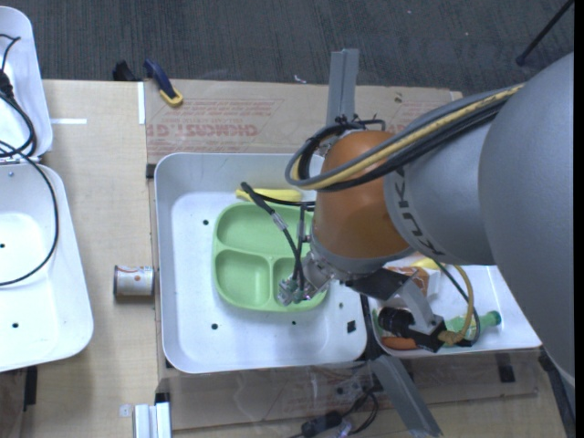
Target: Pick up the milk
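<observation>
Grey arm (511, 181), green tray (251, 254) beneath

Glossy green plastic tray (248, 261) in a smooth white plastic bin (187, 272).

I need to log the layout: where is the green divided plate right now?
The green divided plate lies in the left white bin, toward its middle and right part, partly under the arm's orange band, with a yellow object by its upper edge.
</observation>
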Robot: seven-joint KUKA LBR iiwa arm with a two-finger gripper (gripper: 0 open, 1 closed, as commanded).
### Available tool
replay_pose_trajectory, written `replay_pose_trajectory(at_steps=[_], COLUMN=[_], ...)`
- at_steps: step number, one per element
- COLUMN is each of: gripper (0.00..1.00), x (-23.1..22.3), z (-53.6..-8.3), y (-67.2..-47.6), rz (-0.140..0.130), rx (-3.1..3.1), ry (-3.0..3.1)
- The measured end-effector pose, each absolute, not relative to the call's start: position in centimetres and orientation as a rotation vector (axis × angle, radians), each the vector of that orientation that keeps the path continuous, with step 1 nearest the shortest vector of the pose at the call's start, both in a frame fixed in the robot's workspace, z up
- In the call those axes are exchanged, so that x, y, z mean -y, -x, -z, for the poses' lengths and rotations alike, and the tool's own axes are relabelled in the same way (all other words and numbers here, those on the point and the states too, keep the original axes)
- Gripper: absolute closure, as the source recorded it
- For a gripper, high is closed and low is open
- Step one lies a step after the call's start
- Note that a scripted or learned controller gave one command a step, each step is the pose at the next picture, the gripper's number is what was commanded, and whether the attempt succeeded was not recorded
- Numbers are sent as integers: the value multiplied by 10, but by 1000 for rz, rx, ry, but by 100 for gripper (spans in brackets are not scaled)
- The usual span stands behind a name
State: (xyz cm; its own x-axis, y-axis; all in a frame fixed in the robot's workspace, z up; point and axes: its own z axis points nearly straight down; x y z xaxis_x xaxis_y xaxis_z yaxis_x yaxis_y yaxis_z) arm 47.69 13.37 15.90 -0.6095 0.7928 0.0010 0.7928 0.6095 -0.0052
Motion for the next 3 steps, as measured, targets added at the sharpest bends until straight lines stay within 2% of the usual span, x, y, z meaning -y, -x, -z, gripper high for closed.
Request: replay_pose_trajectory(at_steps=[1, 2, 3], gripper=[100, 100, 100], x=[-88, -107, -8], z=[-306, -261, -213], y=[-480, -478, -485], rz=[-3, -6, -4], rx=[2696, 2688, 2780], ry=[1615, 1623, 1461])
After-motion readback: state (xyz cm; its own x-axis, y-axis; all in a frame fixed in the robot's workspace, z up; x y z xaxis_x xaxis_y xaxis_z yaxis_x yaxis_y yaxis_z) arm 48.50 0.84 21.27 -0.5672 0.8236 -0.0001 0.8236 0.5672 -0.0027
